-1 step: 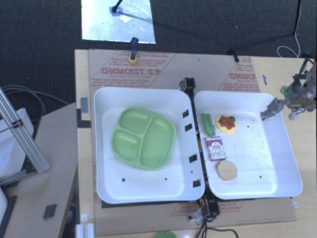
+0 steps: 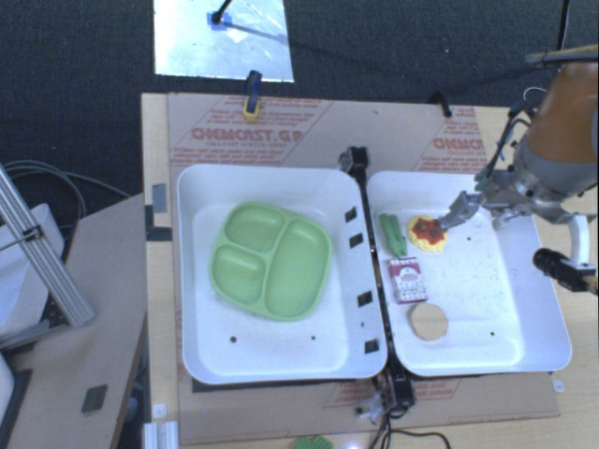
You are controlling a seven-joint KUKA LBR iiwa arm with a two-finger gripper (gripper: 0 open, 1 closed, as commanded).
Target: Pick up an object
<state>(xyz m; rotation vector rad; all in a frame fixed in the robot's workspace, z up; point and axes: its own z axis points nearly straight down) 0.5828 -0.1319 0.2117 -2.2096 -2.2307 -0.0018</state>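
The right bin (image 2: 524, 297) holds several small objects near its left side: a green pod-shaped piece (image 2: 392, 234), a yellow and red toy (image 2: 429, 233), a red and white packet (image 2: 407, 280) and a tan round disc (image 2: 429, 322). My gripper (image 2: 458, 211) reaches in from the right and hangs just to the right of the yellow and red toy, close to it. Nothing shows between its tips, and their spacing is too small to read from here.
The left bin (image 2: 201, 204) bears a green divided plate (image 2: 271, 260). A black clamp rail (image 2: 367, 251) runs between the two bins. The right half of the right bin is bare white floor. A yellow clip (image 2: 252, 96) stands behind the bins.
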